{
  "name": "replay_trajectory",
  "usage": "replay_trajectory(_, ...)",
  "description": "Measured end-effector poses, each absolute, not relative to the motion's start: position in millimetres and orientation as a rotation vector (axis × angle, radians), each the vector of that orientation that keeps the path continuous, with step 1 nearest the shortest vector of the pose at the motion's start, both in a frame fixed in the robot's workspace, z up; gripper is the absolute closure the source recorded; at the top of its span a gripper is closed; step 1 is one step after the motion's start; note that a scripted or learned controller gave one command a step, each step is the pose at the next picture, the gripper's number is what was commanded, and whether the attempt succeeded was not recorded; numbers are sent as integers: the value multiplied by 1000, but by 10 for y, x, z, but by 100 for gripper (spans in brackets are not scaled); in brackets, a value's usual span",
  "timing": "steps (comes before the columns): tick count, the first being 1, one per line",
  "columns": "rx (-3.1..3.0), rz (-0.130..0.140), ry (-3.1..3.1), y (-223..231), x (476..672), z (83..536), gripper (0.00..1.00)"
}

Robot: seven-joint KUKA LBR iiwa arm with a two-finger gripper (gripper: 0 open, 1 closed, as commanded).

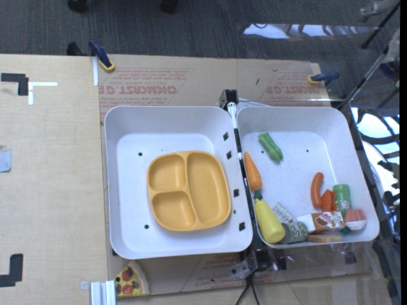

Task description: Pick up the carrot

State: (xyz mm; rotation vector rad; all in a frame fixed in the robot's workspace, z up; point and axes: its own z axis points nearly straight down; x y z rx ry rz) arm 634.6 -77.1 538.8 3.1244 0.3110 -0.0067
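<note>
We see the carrot [252,171] lying along the right bin's [339,121] left wall, just above the yellow bottle [268,222]. End effector state: cannot tell.

Small packets [331,221] crowd the right bin's [299,122] front corner, their printed labels too blurred to read

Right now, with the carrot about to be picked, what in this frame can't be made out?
- Carrot: it hugs the right bin's left wall, so whether it touches that wall is unclear.
- Packets and cans in the right bin's near corner: crowded and overlapping; labels too small to read.
- Pizza toy: partly hidden under the left bin's rim.
</note>
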Motion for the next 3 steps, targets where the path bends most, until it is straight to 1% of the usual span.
replay_trajectory(1, 3122, -6, 333, -1033, 6549, 5389, 0)
replay_trajectory(2, 3119, -12, 346, -1018, 6564, 5456, 100)
replay_trajectory(3, 3120, -12, 345, -1018, 6564, 5456, 0)
